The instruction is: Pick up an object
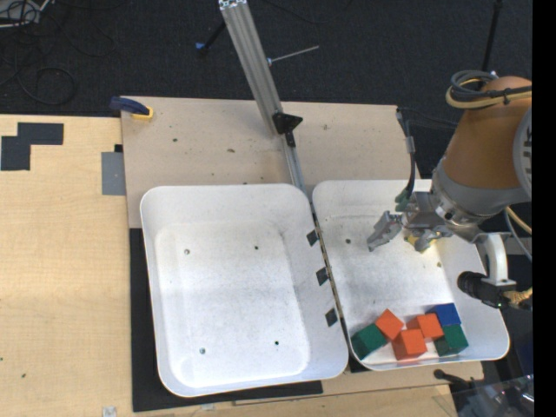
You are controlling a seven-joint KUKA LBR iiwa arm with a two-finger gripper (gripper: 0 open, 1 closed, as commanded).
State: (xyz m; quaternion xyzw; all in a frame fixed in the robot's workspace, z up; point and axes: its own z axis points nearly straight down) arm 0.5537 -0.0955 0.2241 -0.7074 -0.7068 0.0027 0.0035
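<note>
Gripper [401, 232] hangs over the middle of the right bin [365, 207], fingers spread apart and holding nothing. Blocks [413, 332], orange, green and blue, sit bunched at the bin's near edge, well apart from it. Packed so tightly, they may leave the fingers no gap, so a grab could nudge them aside.

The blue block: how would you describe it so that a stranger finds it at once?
Look at the right bin, in its near corner, where small blocks cluster. The blue block lies at the cluster's far right edge, touching a dark green block. It is the only blue one.
</note>
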